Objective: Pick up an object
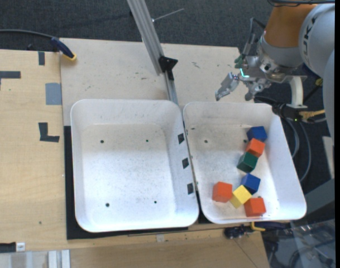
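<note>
While seven small blocks lie in the right bin [281,149], none of them is between the gripper's fingers; all sit well below and slightly right of the gripper [236,91], which hangs over the bin's far rim. Nearest to it is a blue block [257,133], touching an orange block [255,147] just beneath it, and that one touches a green block [248,162]. Farther from the gripper, a second blue block [250,182] sits just above a yellow block [241,196], which is flanked by a red-orange block [222,192] on the side toward the left bin and another red-orange block [255,206] nearest the front rim.

The gripper is spread open, its two grey fingers [225,88] splayed apart with nothing between them and nothing touching them; they hover above the bench just beyond the bin's back wall. A small green light glows at the wrist, under the orange band [284,24] of the arm.

Left of the gripper stands the left bin [80,149], its speckled floor bare. A slanted metal rail [147,27] runs from the top of the view down to the seam between the bins. Far left of the gripper, a black cable with a yellow and blue end [63,49] lies on the bench, with grey tape patches [53,92] on the wood. No readable writing or brand shows anywhere.
</note>
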`<state>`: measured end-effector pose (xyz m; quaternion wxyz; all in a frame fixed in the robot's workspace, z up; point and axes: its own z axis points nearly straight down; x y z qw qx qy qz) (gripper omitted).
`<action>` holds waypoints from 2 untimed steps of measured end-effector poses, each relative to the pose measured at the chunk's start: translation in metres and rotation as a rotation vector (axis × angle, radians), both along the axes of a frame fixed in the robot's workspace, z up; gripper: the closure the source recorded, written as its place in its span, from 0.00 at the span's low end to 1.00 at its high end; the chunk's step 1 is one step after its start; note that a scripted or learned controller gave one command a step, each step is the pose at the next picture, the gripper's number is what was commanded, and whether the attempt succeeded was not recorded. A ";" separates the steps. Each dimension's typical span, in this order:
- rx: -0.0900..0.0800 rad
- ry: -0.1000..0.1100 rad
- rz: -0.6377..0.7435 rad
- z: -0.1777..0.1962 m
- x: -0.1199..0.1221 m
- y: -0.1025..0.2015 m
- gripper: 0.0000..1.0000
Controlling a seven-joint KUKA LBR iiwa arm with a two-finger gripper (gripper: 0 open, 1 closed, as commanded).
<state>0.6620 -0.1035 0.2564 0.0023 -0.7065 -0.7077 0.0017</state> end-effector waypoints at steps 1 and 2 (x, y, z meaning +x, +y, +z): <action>-0.001 -0.004 0.001 0.003 0.001 0.000 0.00; -0.001 0.002 0.001 -0.061 0.002 0.006 0.00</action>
